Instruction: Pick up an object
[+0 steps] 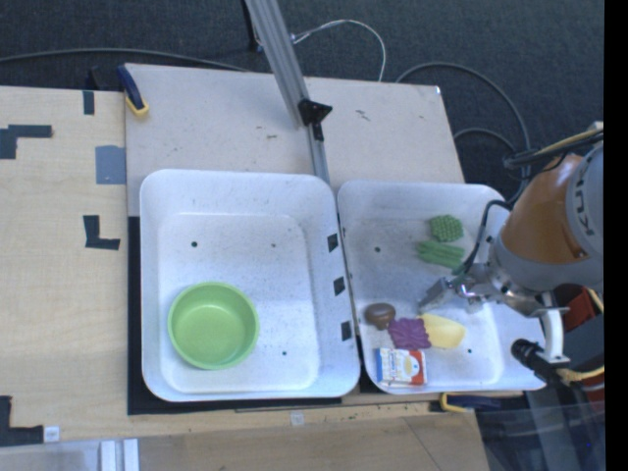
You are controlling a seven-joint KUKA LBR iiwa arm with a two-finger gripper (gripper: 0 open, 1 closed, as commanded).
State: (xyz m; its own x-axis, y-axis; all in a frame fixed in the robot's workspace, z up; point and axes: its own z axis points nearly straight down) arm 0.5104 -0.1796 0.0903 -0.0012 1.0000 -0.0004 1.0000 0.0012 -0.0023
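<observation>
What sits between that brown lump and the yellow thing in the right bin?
A purple toy lies between the brown lump and the yellow thing, seen in the camera view.

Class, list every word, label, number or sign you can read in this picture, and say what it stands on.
None can be read for certain.
Small carton in the right bin: red and blue printing, too blurred to read.
Arm: dark lettering at the picture's edge, cut off and unreadable.
Green bowl: no marking.
</observation>
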